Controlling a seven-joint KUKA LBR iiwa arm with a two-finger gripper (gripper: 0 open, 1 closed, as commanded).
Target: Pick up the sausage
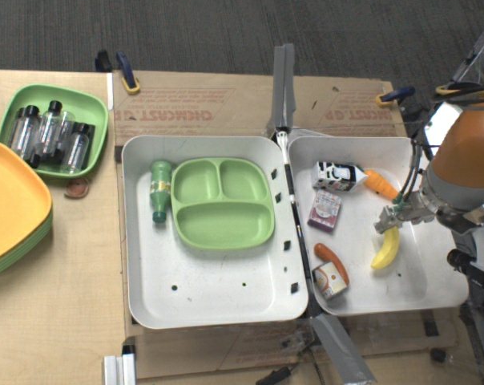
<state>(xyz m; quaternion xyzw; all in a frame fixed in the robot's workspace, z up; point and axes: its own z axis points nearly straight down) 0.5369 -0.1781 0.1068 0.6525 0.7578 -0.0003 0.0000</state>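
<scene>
The sausage [331, 260] is a small reddish-brown link lying in the right bin [362, 297], near its lower left, just above a small round can [329, 280]. My gripper [390, 219] hangs over the right part of that bin, right above the top end of a yellow banana [385, 249]. It is well to the right of the sausage and nothing shows between its fingers.
The right bin also holds a black-and-white carton [337, 175], a carrot [379, 184] and a pink packet [325, 210]. In the left bin [202, 295] lie a green divided plate [223, 202] and a green bottle [160, 189]. Orange plates and a green tray of bottles sit at the far left.
</scene>
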